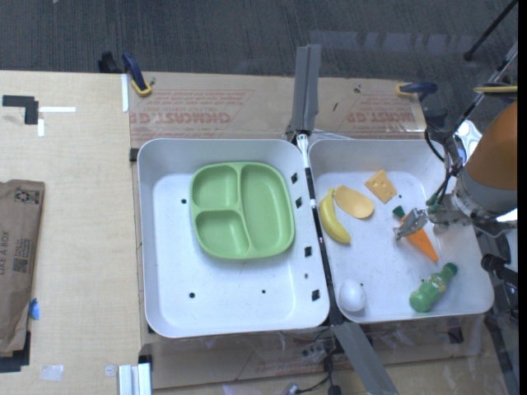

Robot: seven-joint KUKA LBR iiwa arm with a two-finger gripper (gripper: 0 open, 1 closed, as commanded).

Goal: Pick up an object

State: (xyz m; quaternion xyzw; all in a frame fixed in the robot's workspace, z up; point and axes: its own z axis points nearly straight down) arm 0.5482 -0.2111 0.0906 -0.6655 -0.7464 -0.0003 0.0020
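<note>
Orange carrot (pixel 423 243), perhaps under tool (pixel 409 225)

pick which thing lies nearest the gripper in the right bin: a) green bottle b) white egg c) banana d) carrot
d: the gripper sits right at the upper end of the carrot, while the banana, egg and bottle lie farther off in the right bin.

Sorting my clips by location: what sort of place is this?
Probably a robot lab bench: two white bins clamped to a workbench, toy food like a banana and carrot, and a gripper over them.
</note>
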